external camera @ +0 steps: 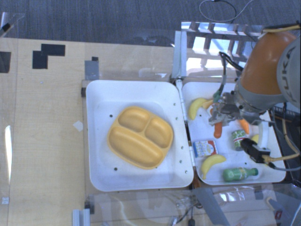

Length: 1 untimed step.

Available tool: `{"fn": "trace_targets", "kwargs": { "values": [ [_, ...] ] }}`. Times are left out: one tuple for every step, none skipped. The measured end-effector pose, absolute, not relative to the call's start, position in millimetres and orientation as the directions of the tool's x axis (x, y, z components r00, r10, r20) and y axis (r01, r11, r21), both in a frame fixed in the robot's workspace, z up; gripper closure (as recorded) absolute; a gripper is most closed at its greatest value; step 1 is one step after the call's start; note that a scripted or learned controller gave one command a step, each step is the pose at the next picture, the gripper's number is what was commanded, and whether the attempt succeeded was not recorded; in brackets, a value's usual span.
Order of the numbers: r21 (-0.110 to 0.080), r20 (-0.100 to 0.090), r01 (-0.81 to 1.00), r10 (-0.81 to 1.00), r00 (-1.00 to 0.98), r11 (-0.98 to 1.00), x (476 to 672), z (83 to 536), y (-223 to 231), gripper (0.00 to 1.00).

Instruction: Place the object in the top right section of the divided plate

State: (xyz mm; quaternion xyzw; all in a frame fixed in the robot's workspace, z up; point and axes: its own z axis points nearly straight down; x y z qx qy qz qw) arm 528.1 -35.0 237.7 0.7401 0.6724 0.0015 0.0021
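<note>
Gripper [222, 118] above right bin [277, 175] (cluttered)

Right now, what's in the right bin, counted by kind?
Bananas: 2
Carrots: 2
Green bottle: 1
Green can: 1
Small carton: 1
Total: 7 in view; the arm may hide more.

Scanning for lettering: the arm [282, 65] carries part of a dark brand mark on its grey casing at the right edge, cut off, reading roughly "UK". The small carton [204, 148] and the green bottle [240, 173] both show printed labels, too blurred to read.
</note>
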Motion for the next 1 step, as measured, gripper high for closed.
{"fn": "trace_targets", "kwargs": {
  "values": [
    [0.005, -0.001, 0.973, 0.973, -0.232, 0.232, 610.4, 202.3, 52.5, 1.0]
  ]
}}
